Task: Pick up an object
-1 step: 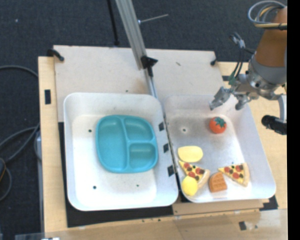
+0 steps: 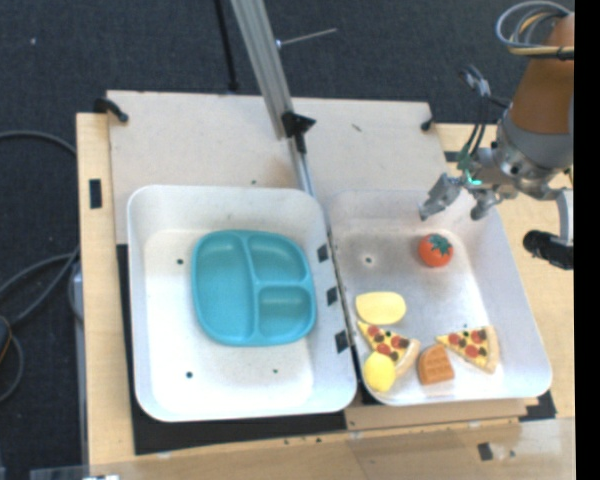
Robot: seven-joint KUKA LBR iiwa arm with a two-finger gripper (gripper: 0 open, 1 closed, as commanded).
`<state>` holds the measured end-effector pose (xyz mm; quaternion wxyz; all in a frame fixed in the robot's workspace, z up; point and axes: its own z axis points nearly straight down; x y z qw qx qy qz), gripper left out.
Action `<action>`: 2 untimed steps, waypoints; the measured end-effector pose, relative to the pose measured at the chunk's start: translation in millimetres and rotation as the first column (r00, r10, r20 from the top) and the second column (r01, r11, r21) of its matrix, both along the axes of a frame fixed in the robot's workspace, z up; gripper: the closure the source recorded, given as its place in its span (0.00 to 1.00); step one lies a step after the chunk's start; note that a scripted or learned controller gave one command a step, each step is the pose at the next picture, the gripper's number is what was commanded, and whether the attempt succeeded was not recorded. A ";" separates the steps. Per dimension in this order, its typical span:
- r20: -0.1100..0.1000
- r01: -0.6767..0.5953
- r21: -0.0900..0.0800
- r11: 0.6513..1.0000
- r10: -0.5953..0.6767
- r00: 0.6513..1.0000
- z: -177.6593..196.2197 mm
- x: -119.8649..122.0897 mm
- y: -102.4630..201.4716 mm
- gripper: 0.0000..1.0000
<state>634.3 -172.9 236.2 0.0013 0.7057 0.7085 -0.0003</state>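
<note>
My gripper (image 2: 462, 201) hangs over the far edge of the right bin (image 2: 500, 268), fingers spread apart with nothing between them. A red tomato toy (image 2: 435, 250) lies just below and slightly left of it, apart from the fingers. Toward the bin's near side lie a yellow oval piece (image 2: 381, 307), a pizza slice (image 2: 388, 345), a yellow lemon-like piece (image 2: 379, 372), an orange bread-like piece (image 2: 435, 365) and a second pizza slice (image 2: 473, 346).
The left bin (image 2: 150, 298) holds a teal divided plate (image 2: 252, 287). A slanted metal pole (image 2: 268, 63) rises from the back between the bins. The arm's orange band and grey wrist (image 2: 538, 108) stand at the right edge.
</note>
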 end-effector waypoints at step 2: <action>0.003 0.003 -0.004 1.000 -0.003 1.000 -102.6 5.7 -0.4 0.00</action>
